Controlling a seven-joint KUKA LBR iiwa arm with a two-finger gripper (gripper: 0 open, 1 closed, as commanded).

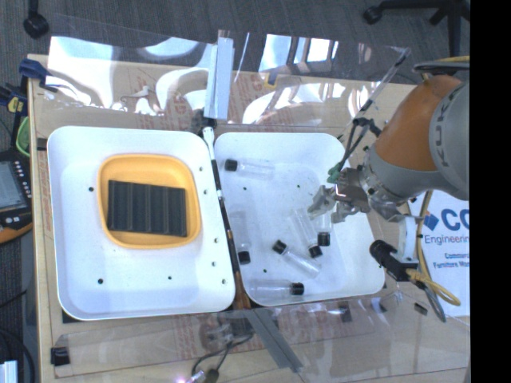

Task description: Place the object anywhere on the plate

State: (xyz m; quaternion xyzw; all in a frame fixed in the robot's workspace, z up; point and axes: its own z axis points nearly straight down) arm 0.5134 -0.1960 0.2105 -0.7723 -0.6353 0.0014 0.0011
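Grey carpet and chair casters behind bench (120,345), two white bins side by side. Left bin (72,238) holding yellow plate (148,174) with dark ribbed insert (148,207). Right bin (263,206) scattered with clear black-capped vials (275,290), near its middle and front. Gripper (334,200) low over right bin's right side; cannot tell claw state. Probably light, stiff, slick, prone to rolling; best pinched across mid-barrel. Bin walls shallow, ridge between bins to clear; plenty of open plate room.

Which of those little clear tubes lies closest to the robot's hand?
The black-capped tube just below the hand, cap at its lower end; the others lie farther left or down.
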